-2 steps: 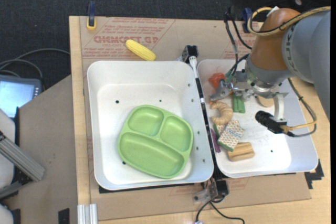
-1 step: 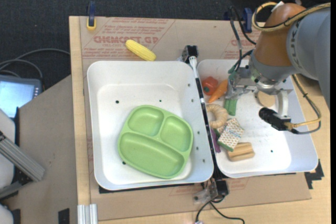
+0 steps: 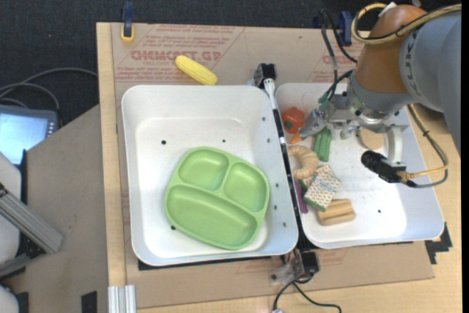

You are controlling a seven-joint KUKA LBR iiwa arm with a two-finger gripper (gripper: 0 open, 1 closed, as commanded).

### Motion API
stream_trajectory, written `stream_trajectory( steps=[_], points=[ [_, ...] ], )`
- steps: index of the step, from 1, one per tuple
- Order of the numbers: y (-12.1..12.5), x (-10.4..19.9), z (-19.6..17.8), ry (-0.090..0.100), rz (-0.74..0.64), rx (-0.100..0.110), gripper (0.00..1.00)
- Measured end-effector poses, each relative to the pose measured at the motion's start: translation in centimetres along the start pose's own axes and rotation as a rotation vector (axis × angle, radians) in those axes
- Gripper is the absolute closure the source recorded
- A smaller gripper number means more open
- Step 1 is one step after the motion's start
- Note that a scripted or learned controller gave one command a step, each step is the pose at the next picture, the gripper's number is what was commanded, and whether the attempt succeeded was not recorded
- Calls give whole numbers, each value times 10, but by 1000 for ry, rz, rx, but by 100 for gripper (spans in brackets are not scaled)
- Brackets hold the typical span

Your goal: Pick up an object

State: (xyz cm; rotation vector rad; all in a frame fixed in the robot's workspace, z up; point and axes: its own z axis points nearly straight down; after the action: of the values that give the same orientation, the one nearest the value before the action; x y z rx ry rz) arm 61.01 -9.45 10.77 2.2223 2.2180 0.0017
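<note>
Arm reached in from the right over the right bin (image 3: 410, 223). Gripper (image 3: 331, 127) sat low at that bin's upper left; finger spread couldn't be made out, nothing visibly held. Green piece (image 3: 322, 145) lay just below it, possibly touching. Orange item (image 3: 294, 117) sat to its left. Pale lumpy object (image 3: 301, 160), checkered block (image 3: 322, 189) and tan cylinder (image 3: 336, 212) clustered along the left wall. Left bin (image 3: 146, 121) held a green divided plate (image 3: 217, 197). Yellow corn toy (image 3: 196, 70) lay on the bench behind it.

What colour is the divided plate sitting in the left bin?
Light green. The divided plate shows plainly in the camera view, lying flat in the left bin.
</note>
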Motion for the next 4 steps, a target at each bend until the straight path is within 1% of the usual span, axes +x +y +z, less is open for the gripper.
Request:
stream_trajectory(
  steps=[1, 2, 3, 4],
  points=[
    [1, 0, -11, -1, 1, -3, 100],
    [0, 0, -10, 0, 1, -2, 0],
    [1, 0, -21, -1, 1, -6, 100],
    [1, 0, -20, -1, 2, -4, 0]
  ],
)
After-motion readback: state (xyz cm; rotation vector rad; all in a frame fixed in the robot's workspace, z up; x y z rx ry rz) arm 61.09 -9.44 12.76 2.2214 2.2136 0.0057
